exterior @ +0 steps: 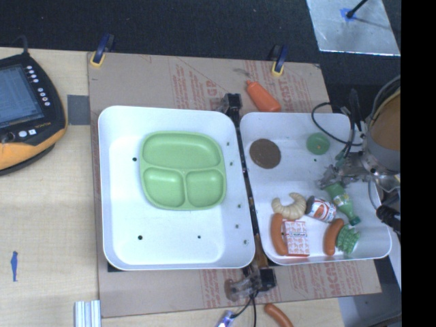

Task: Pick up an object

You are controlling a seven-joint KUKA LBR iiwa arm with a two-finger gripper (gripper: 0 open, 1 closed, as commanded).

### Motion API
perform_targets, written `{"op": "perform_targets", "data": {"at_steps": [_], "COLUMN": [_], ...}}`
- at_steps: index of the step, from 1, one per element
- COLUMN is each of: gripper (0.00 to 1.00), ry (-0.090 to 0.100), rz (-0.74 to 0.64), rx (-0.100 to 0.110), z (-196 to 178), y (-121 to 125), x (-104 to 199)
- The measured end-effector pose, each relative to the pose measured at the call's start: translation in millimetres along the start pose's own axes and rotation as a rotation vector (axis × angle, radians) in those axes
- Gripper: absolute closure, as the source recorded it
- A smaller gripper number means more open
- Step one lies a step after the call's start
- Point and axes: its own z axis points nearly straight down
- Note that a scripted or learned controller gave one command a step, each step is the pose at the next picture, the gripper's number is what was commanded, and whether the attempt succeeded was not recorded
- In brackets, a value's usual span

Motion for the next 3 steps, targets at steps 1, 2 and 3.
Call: {"op": "perform_targets", "data": {"at_steps": [1,2,3], "gripper": [1.00,1.00,1.00], "ry": [0.002,0.004,0.003], "rz": [0.002,0.005,0.004], "rx": [-0.002,-0.004,-0.001], "z": [11.1,-90.2,-110.2], "y": [5.9,48.9,10.0], "x": [91.2,180.8,215.2]}}
